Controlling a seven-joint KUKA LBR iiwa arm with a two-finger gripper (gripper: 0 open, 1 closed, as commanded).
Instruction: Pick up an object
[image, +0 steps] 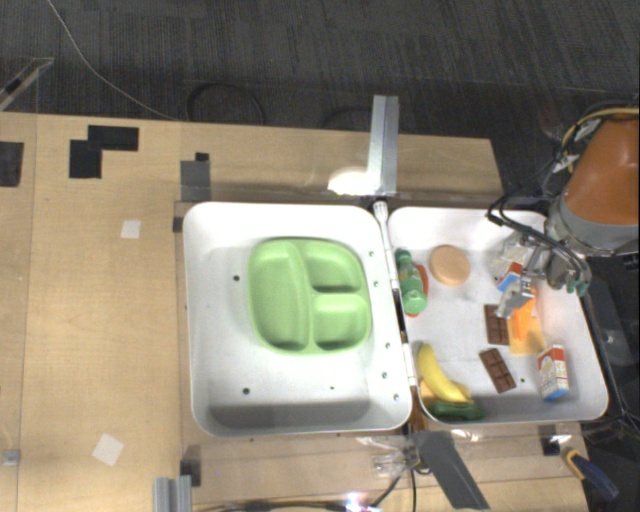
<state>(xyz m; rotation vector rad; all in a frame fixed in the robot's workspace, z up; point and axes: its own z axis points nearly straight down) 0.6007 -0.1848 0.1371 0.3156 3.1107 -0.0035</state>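
Orange block (524, 332) is lying in right bin (470, 300), centre-right of frame, directly under gripper (520, 288); it is reading as the likely target, judging by gripper position. Long axis is running roughly top-to-bottom of frame, slight tilt; no clear front or back end. Block is lying flat, not lifted.

Progress: pick not yet done. Gripper is hanging over block's upper end, close or touching, can't tell which. Finger state: can't tell, wrist hardware and cables are masking tips. Nothing is showing between them. Left to do, by judgement: close on an item, lift clear of bin.

Neighbours: dark bar (494, 324) is lying just left of block, near-parallel; second dark bar (498, 369) is sitting below-left. Small carton (553, 370) is standing to lower right, near bin edge. Tan disc (450, 266) is sitting up-left, well apart. Green bottle (409, 282) is lying along bin's left wall. Banana (437, 375) is lying at bin's lower left, w/ a green item under it.

Left bin (215, 300) is holding green tray (307, 294), centre of frame. Arm (605, 180) is entering at upper right.
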